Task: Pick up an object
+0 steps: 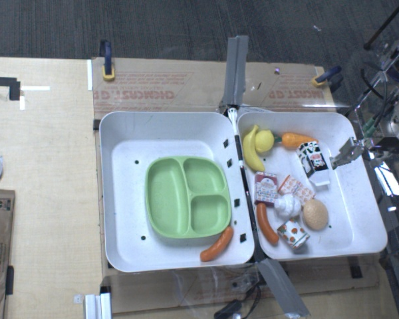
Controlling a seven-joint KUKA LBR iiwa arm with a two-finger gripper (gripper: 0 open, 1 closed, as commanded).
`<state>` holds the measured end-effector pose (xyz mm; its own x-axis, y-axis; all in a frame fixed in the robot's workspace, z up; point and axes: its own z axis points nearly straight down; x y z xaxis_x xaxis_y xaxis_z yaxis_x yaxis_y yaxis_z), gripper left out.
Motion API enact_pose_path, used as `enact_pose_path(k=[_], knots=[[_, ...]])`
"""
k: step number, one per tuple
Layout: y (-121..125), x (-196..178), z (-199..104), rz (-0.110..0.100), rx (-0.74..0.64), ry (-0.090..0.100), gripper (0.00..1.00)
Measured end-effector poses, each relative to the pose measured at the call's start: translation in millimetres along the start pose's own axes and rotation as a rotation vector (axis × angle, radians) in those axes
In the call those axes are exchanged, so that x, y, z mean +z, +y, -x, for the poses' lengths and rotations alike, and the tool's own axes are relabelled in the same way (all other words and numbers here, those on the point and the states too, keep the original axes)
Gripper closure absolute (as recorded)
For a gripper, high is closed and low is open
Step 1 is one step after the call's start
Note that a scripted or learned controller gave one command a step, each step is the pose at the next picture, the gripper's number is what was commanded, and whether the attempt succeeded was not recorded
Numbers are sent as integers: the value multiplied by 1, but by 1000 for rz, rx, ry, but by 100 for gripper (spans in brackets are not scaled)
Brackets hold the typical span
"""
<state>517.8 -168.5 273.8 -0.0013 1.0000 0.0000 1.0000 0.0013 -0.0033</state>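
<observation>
One carton (313,158) looks like our best target: small, black-and-white, lying near the right bin's (366,238) back-right corner, nearest the gripper (351,153). We'd judge it light, boxy and fairly stiff, so a pinch across its narrow flat sides should hold. Its printed skin may be slick.

Gripper sits at the right bin's right rim, just beside the carton, nothing visibly between its tips. Too small and blurred from here, so we cannot tell if it's released or clenched.

Count in the right bin:
- 1 banana (251,150) and 1 lemon (264,139) at the back-left corner, touching
- 1 carrot (298,139) by the back rim
- 1 red packet (266,187) and 1 orange-and-white packet (296,187) mid-bin
- 1 white lump (286,205), can't tell what it is
- 1 egg (314,214), smooth and round, probably rolls out of a pinch
- 1 sausage (266,223) along the left wall
- 1 can (293,235) near the front rim

Pile in the middle is tight, things touching, so a grasp there risks a bump.

Left bin (120,178): 1 green tray (187,197) with three compartments in the centre, 1 more sausage (217,244) at its front-right corner. Two bins, two sausages total.
</observation>
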Motion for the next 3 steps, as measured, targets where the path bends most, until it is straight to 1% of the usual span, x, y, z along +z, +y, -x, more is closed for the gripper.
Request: enact_pose_path(k=[1,2,3], knots=[[86,181,5,4,25,-1,0],[86,172,6,3,28,-1,100],[89,86,2,2,48,-1,100]])
